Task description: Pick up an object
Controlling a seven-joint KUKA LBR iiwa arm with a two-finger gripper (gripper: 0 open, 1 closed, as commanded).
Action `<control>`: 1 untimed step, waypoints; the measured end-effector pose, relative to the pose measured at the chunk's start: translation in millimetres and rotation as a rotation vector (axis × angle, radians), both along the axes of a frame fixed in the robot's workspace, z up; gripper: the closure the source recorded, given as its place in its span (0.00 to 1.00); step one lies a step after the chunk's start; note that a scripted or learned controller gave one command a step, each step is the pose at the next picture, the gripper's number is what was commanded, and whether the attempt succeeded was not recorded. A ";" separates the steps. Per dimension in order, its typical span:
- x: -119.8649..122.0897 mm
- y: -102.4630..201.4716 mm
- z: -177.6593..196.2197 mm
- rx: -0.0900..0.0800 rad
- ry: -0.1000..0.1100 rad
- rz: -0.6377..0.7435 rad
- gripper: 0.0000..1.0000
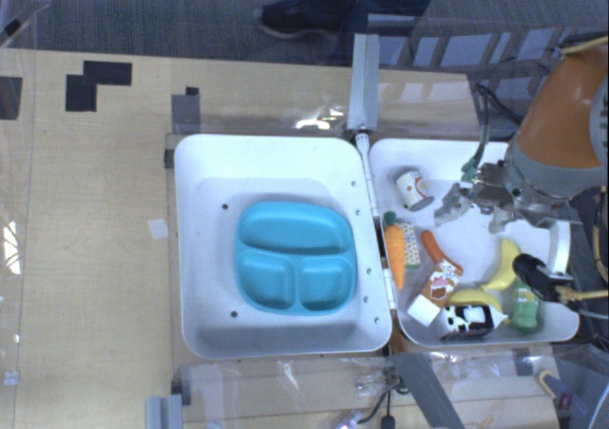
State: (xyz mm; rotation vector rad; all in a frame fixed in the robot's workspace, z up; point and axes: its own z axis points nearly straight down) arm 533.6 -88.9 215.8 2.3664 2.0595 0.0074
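The arm (571, 123) is reaching in from the right over the right bin (447, 159), its gripper (476, 211) hanging above the bin's middle with the two fingers (451, 209) spreading apart and nothing sitting between them. Below and to the left of it, a small white cup (412, 188) is lying toward the far left of the bin. A carrot (394, 252) is lying along the left wall, with a sausage (433, 246) just beside it. A banana (501, 270) is curving near the right side, next to a green bottle (524, 309). A black-and-white cow toy (468, 319) is sitting at the near edge. In the left bin (205, 227), a blue divided plate (295, 256) is resting in the middle.
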 end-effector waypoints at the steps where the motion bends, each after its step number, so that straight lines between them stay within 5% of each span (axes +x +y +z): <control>1: -25.4 1.3 -113.0 -0.001 -0.017 -0.119 0.00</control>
